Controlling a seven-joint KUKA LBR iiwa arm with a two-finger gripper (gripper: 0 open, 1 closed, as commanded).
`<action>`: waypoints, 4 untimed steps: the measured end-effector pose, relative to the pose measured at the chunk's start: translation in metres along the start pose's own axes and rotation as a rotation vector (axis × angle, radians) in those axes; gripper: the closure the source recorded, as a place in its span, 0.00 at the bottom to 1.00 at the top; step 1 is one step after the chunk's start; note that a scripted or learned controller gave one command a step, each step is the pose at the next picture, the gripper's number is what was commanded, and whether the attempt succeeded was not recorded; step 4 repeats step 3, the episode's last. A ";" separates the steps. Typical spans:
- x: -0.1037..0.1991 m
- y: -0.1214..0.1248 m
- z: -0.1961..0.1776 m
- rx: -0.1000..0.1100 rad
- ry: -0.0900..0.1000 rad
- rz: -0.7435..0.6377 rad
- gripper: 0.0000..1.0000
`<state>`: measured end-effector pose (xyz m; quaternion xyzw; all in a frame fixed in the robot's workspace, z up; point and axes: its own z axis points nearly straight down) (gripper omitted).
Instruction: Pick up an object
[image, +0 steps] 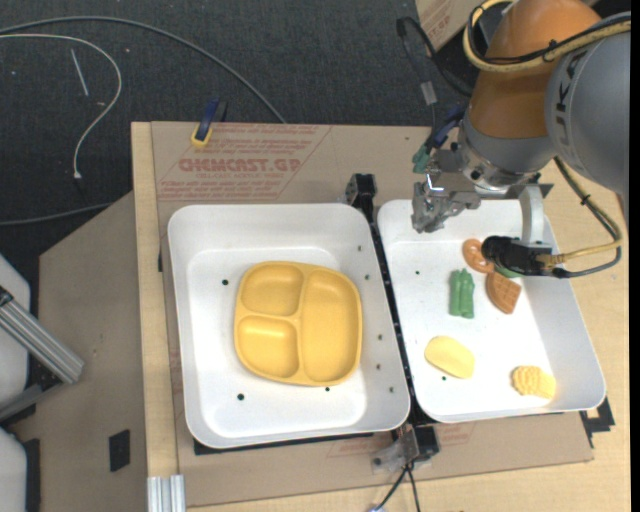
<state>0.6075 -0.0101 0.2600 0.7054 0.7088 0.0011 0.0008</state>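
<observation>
1. The grey arm (560, 90) is reaching in from the right and hanging its gripper (432, 215) over the far left corner of the right bin (580, 350).
2. The gripper is sitting above bare white floor near that corner, and nothing is showing between its tips; whether it is spread or pressed together I cannot tell, since the tips are too small and dark against the bin.
3. The candidate objects are all lying in the right bin: a green piece (461, 293) is resting near the middle, closest to the gripper but apart from it.
4. An orange curled piece (474, 255) is lying just beyond the green one, toward the far edge, partly under a black fitting on the arm, and a brown-orange wedge (503, 291) is sitting just to its right.
5. A pale yellow lump (449, 356) is lying toward the near edge, and a ridged yellow piece (533, 381) is resting near the near right corner.
6. The left bin (190, 300) is carrying a yellow divided tray (298, 322) at its centre, well apart from the gripper.
7. As I judge it, the pick is not yet done: no object is lifted, all are lying flat on the bin floor, so choosing one, descending, closing and lifting all remain.
</observation>
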 end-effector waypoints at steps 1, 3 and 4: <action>0.044 0.012 0.008 0.000 0.000 0.000 1.00; 0.088 0.034 0.035 0.001 0.000 0.003 0.00; 0.088 0.034 0.035 0.001 0.000 0.003 0.00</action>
